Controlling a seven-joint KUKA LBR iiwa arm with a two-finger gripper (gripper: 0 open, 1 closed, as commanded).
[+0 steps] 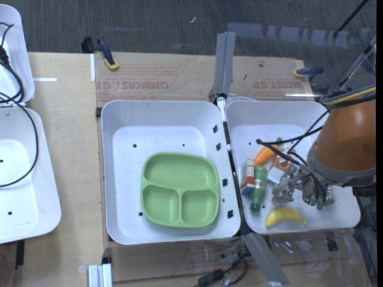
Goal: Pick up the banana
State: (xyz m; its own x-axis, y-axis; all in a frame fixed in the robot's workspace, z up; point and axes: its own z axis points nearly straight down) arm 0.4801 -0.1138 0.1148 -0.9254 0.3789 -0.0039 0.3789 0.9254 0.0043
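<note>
A green divided plate [180,190] lies in the left bin [114,160]; a green bottle [258,187] lies in the right bin [239,115].

Both bins [119,160] are plain white, and the left one holds a light green divided plate [179,189]. In the right bin [341,217], the banana [285,217] is yellow, at 6 o'clock from the metallic grey gripper [299,187], with a green bottle [258,187] at 9 o'clock and an orange item [264,155] at 10 o'clock. The arm's band [350,139] is orange, and the bench [66,94] is pale wood.
</note>
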